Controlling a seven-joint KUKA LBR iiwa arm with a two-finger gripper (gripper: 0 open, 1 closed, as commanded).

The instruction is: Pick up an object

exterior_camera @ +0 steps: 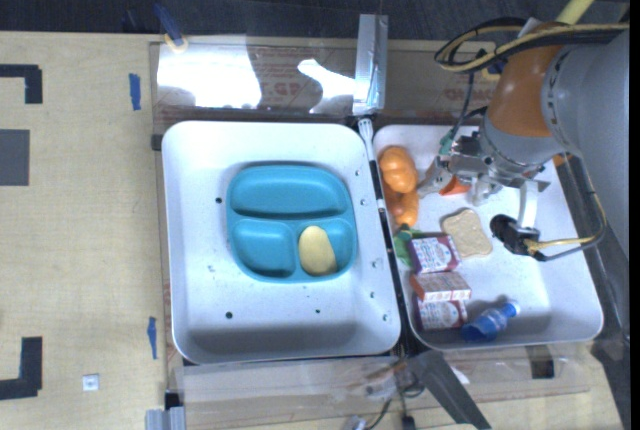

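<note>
Pincer (462, 174): hangs low in the far half of the right bin (575, 303), at the end of the grey arm (590, 108) reaching in from the right, below the orange band (520, 98). Open or closed: cannot tell from this slant, and cannot tell either whether anything is gripped. Closest to it: small red piece (452, 186), poking out at the pincer's near-left edge, touching it or just beside it, impossible to say which. Left of the pincer, near but apart, against the right bin's left wall: upper orange fruit (398, 168), and just nearer the camera the lower orange fruit (406, 208), the two touching or almost so. On the camera side of the pincer, close by yet clear of it: tan slice (467, 232), lying flat on the white floor. Touching the slice's left edge: dark red packet (432, 253), with a green thing (403, 244) at its left, hard to make out. Nearer the camera again: red-and-white carton (442, 300), and at its right the blue bottle (493, 320), lying on its side. Well apart from the pincer, across the divide: left bin (190, 218), bearing a blue divided tray (285, 193); in the tray's near-right compartment, a yellow rounded thing (317, 250).
</note>
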